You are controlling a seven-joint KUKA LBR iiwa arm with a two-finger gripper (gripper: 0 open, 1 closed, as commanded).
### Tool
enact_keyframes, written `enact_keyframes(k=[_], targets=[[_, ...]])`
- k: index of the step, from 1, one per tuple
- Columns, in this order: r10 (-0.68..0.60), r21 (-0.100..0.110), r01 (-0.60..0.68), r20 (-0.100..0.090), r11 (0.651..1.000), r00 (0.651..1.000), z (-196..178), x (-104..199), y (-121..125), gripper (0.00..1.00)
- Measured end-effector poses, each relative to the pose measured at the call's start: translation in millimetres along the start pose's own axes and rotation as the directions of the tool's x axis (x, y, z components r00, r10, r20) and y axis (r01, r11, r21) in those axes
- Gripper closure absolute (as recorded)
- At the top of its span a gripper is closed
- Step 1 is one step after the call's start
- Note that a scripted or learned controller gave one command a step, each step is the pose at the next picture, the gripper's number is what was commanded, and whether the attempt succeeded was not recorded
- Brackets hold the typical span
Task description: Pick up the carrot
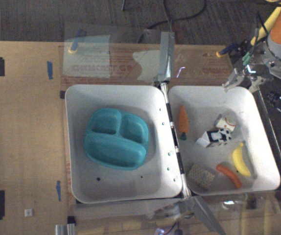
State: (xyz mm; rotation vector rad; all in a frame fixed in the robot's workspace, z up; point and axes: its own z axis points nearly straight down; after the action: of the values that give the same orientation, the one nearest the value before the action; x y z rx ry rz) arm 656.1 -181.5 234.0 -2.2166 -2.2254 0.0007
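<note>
One carrot (183, 121) by the right bin's (272, 146) left wall, one banana (241, 161), gripper (242, 78) beyond its far rim, jaw state unclear, tan bench (23, 146)

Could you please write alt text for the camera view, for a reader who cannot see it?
A carrot lies by the left wall of the right white bin, with the gripper above that bin's far right corner, away from it. The bin also holds a small carton, banana, sausage and sponge; the left bin holds a teal divided plate.
</note>
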Motion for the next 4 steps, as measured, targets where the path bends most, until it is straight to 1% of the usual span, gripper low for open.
enact_keyframes(k=[1,2,3,4], targets=[[-0.051,0.0,0.051,0.0,0.999,0.999,86.2,34.2,-3.9,0.0],[-0.019,-0.006,0.019,0.002,1.0,1.0,147.0,88.2,1.0,0.0],[-0.019,-0.01,0.019,0.005,1.0,1.0,135.6,86.7,2.6,1.0],[-0.075,0.001,0.075,0.0,0.997,0.997,83.8,76.7,-38.5,1.0]])
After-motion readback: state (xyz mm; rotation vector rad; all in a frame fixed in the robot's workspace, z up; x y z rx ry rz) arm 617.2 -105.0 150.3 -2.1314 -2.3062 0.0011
